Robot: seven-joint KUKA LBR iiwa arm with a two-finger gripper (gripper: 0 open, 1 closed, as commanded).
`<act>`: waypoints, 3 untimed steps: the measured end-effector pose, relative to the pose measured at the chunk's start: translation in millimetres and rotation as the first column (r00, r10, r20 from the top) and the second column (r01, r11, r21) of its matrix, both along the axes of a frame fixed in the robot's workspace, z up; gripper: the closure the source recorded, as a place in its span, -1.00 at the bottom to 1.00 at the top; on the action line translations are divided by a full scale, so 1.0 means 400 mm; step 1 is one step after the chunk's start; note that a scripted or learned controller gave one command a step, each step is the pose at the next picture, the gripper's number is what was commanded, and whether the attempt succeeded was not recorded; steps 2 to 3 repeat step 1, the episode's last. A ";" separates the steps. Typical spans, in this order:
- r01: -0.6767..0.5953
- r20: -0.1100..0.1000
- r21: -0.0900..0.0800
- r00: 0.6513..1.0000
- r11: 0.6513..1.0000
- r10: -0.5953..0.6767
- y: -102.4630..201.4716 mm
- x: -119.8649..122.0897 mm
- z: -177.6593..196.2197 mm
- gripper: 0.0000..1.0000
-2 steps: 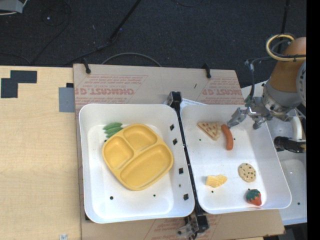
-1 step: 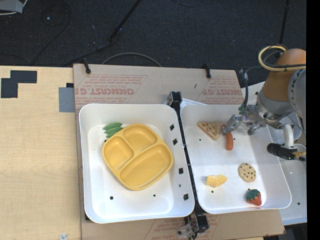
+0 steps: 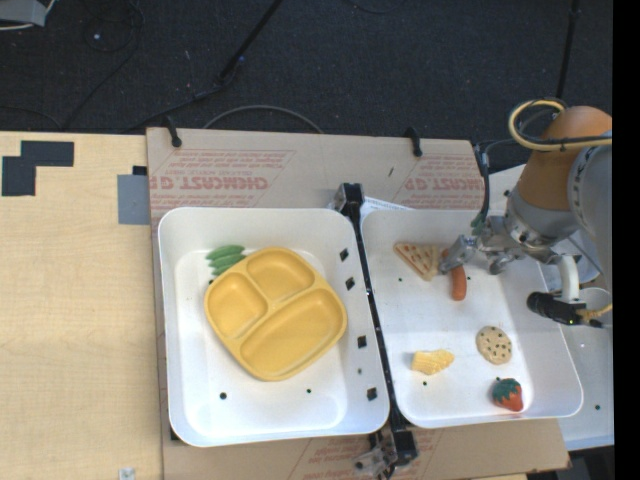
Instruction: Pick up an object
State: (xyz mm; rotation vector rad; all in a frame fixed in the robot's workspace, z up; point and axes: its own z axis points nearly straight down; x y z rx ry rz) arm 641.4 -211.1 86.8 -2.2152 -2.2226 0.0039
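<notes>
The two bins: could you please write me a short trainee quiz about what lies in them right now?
1. True or false: the yellow tray lies in the left bin.
2. Which item lies nearest the pincer? A) cookie B) carrot C) strawberry
3. Fill in: the green item peeks out at the tray's far ____ edge.

Key: 1 true. 2 B; the carrot lies just below the pincer, beside the toast wedge in the right bin. 3 left.
</notes>
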 end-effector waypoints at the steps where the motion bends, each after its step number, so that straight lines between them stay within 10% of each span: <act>1: -0.002 0.001 -0.001 1.000 1.000 0.002 0.000 0.001 0.029 1.00; 3: -0.002 0.001 -0.001 1.000 1.000 0.002 0.000 0.001 0.029 1.00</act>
